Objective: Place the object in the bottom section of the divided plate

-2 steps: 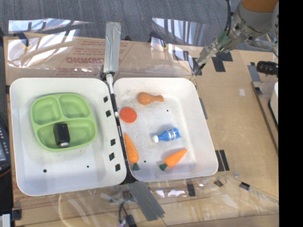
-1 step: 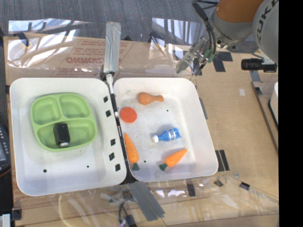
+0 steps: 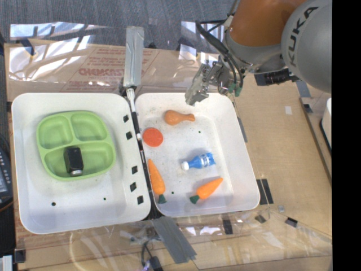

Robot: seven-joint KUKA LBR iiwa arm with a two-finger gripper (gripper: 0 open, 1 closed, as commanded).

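A green divided plate (image 3: 53, 134) sits in the left bin. A small black object (image 3: 73, 160) rests in its bottom section. My gripper (image 3: 196, 96) hangs over the far edge of the right bin, well away from the plate, with nothing visible between its fingers. It is just above and right of a toy chicken drumstick (image 3: 178, 117).
The right bin (image 3: 240, 145) holds the drumstick, a red disc (image 3: 152, 137), a small blue bottle (image 3: 199, 162) and two toy carrots (image 3: 155, 178) (image 3: 207, 189). The left bin (image 3: 25, 168) holds the plate. A black-clipped divider (image 3: 135, 151) separates the bins.
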